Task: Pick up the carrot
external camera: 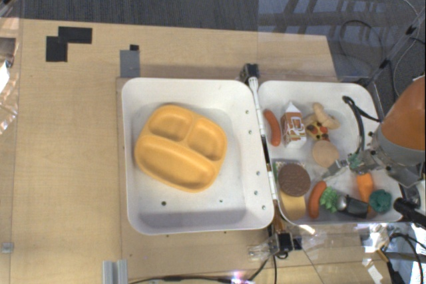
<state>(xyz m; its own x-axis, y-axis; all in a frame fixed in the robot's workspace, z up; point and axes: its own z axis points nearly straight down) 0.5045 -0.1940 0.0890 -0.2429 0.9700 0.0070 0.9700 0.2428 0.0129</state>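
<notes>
Pincer (357, 161) sat over the right side of the right bin (303, 91), low among the toys. Couldn't tell from this angle if it was wide, narrow or on anything.

Left to right:
- The left bin (200, 219) held a yellow compartment tray (180, 146) and wasn't in play.
- In the right bin were a sausage (271, 127), a small carton (293, 128), a brown patty (293, 178) and a yellow block (293, 203).
- Next came an orange-red piece (317, 196), also carrot-ish, so a mix-up risk.
- Carrot (364, 184) was my pick, in the bin's right near corner. Dark green tuft (381, 201) was just beside its lower end.

Key relation: the carrot lay just beside the pincer, on the view's lower side. Long axis ran roughly top to bottom of the view, leaning right toward the tuft. There's one arm, so no choice there.

Surface was flat white bin floor. Room was tight, with the bin's walls near and clutter on the left flank.
</notes>
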